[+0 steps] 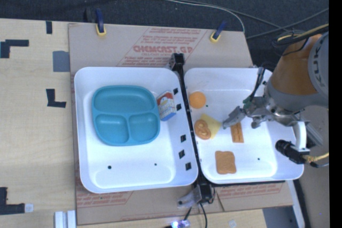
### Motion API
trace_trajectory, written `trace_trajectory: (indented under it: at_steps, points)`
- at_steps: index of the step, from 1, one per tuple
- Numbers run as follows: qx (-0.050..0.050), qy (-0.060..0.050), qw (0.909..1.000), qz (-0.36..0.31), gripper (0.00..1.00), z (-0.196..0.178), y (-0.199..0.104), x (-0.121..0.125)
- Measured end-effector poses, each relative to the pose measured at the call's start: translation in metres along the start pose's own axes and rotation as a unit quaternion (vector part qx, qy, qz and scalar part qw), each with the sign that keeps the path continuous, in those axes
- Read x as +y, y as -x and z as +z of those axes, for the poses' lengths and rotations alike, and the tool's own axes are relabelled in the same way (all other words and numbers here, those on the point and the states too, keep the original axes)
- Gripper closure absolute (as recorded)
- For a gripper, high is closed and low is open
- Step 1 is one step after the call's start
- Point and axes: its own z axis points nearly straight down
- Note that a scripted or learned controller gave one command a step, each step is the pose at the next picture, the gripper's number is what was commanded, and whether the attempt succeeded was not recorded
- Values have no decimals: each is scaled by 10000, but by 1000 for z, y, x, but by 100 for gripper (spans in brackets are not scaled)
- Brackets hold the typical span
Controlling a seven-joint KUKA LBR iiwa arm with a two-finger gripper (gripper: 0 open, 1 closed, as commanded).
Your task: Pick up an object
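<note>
Gripper point(243, 119) over brown stick point(237, 133); pretzel point(202, 129) near

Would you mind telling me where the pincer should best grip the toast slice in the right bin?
Probably across the toast slice's two opposite straight edges, coming straight down from above. It lies flat on the right bin's floor with space all round, so no side approach is needed.

Two white bins point(85, 168); one blue divided plate point(126, 115), one small carton point(166, 105), one orange ball point(197, 100), one pretzel point(202, 129), one toast slice point(225, 162), one brown strip point(237, 133)
</note>
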Motion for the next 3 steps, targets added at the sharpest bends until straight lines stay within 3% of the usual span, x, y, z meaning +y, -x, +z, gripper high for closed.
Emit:
trace_trajectory:
  at_steps: [1,2,3]
  points:
    - [-3,14,10000,-2,0,57,3,7]
    - [-10,33,10000,-1,0,67,3,7]
    - [-24,50,10000,-3,100,56,3,8]
